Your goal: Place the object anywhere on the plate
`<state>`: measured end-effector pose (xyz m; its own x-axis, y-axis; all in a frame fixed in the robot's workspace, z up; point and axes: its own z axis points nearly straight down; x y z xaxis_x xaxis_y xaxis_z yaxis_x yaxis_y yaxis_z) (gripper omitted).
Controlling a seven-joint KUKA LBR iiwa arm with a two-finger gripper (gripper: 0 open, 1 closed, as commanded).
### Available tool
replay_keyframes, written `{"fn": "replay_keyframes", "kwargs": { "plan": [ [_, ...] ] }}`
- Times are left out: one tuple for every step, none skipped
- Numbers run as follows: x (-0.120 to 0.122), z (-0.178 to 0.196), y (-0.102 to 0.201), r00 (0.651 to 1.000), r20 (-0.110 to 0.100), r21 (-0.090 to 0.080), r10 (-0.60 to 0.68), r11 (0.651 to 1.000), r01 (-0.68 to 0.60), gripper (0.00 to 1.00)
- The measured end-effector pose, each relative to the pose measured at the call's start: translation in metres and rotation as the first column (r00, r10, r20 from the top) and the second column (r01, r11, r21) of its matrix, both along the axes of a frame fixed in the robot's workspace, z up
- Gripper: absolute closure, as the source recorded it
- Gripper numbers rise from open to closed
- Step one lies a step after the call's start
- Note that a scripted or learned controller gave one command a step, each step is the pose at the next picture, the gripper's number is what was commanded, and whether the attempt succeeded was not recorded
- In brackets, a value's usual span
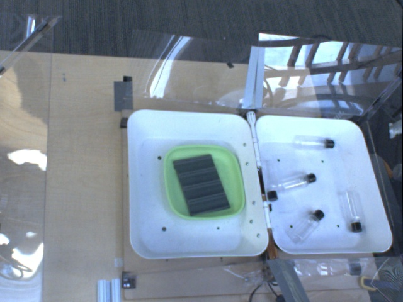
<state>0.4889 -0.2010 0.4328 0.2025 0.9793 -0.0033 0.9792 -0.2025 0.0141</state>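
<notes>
Four small clear vials (297,182) with black caps lie in the right bin (371,168); they look light, slippery and likely to roll, so best gripped mid-body. The green plate (234,175) sits in the left bin. I cannot tell the claw's state.

Two white bins: left bin (145,231), right bin (371,231), touching at centre frame. Wooden bench (69,168) beneath. Dark carpet (157,8) across top. Cables (264,288) (tangled) at bottom edge.

Both bins, the left bin (189,244) and the right bin (371,231), are plain white on a pale wood-toned table (75,168). The plate (234,175) is lime green, carrying a dark grey, ridged block (201,184). 4 clear vials (296,182) have black caps.
</notes>
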Motion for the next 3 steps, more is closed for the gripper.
{"fn": "replay_keyframes", "kwargs": {
  "plan": [
    [0.0, 0.003, 0.003, 0.99, -0.001, 0.001, -0.139, 0.99, 0.139, 0.0],
    [0.005, 0.004, 0.003, 0.973, -0.002, 0.004, -0.23, 0.973, 0.23, 0.0],
    [0.047, 0.004, 0.004, 0.93, -0.002, 0.005, -0.367, 0.93, 0.367, 0.0]
  ]
}}
